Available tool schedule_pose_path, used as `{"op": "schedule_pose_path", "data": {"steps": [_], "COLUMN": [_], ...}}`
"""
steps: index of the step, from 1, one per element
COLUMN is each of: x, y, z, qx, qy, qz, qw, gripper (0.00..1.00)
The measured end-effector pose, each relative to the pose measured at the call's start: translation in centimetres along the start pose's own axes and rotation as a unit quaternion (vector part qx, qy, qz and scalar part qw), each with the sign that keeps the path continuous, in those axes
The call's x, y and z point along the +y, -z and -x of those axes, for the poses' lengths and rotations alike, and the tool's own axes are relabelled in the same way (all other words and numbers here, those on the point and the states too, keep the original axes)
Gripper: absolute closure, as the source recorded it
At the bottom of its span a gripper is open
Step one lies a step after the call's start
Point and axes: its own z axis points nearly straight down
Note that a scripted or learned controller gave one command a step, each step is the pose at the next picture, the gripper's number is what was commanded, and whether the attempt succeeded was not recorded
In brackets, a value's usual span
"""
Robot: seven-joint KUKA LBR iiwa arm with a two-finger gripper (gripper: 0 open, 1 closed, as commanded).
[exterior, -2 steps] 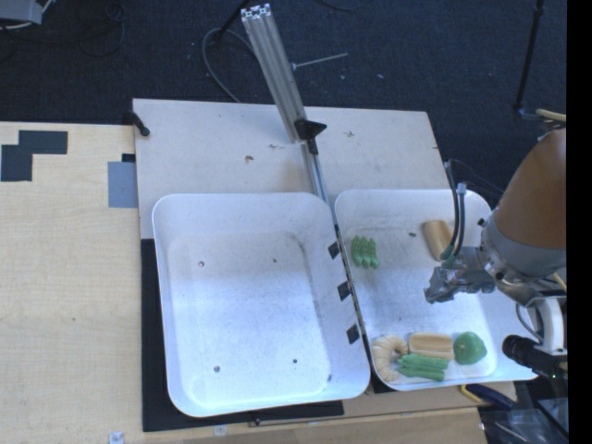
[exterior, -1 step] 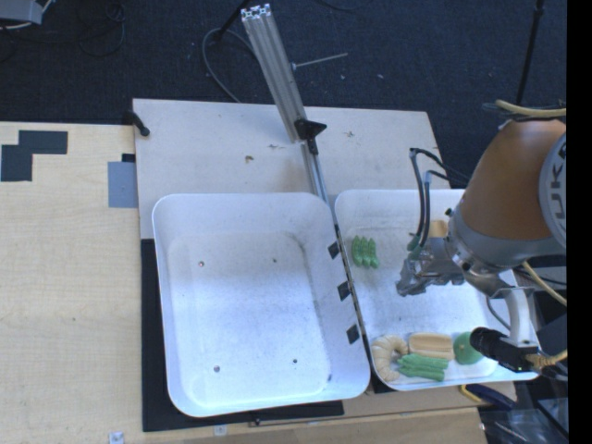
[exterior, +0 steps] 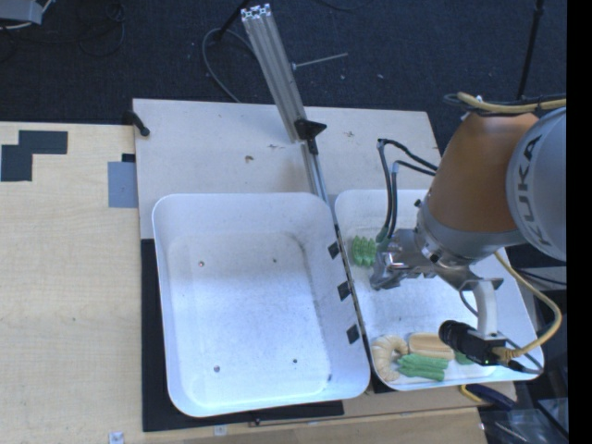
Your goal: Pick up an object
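A grey KUKA arm with an orange band reaches in from the right over the right bin [exterior: 365,213], its gripper [exterior: 393,268] low above the bin floor near the divide between the 2 bins. Whether the gripper is spread or closed, and whether it has anything, cannot be told from this slant, as the wrist hides its tips.

The nearest candidate is a green ridged toy [exterior: 363,250], lying just to the gripper's left and slightly farther from the camera, close against the bin's left wall; its outline is too small to give a clear long axis. A second cluster sits well apart at the bin's near edge: a cream toy [exterior: 389,351], a tan piece [exterior: 430,342] and a green pod-like piece [exterior: 425,367], the pod running roughly left to right.

The left bin [exterior: 242,303] lies beside it on a pale bench [exterior: 65,276]. Room is tight: the wall beside the green toy would likely crowd a descent.
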Motion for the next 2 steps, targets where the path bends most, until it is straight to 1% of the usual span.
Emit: {"op": "schedule_pose_path", "data": {"steps": [1,2], "x": [0.9,0.9], "y": [0.5,-0.1], "z": [-4.4,-9.3], "qx": [0.000,0.000], "qy": [0.000,0.000], "qz": [0.000,-0.001], "qw": [1.0000,1.0000], "gripper": [1.00,1.00]}}
